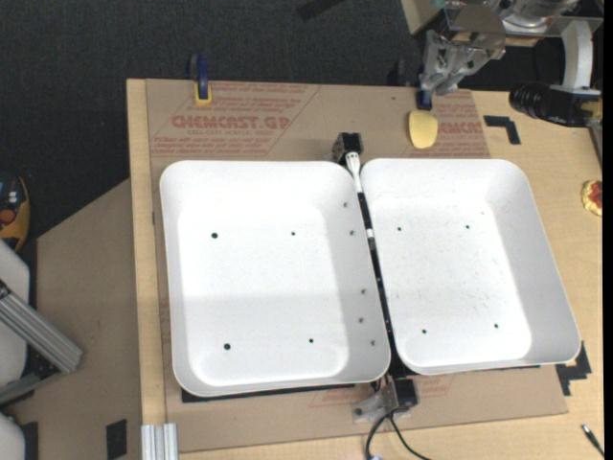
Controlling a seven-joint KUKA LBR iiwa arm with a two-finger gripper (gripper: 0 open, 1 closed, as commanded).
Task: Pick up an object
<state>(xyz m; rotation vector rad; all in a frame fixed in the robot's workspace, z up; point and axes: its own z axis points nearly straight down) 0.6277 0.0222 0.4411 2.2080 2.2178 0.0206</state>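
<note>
Pincer (442, 77) hangs above the bench's (249, 123) far edge, past the right bin (536, 257); its grip I cannot tell. Yellow object (422, 128) lies just below it, outside both bins.

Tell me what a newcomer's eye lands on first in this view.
The two white bins, left and right, sit side by side on the brown board and take up the middle of the view. Next is the small yellow object lying on the board just beyond the right bin's far rim, outside both bins. The hand hangs just above it at the top right.
</note>
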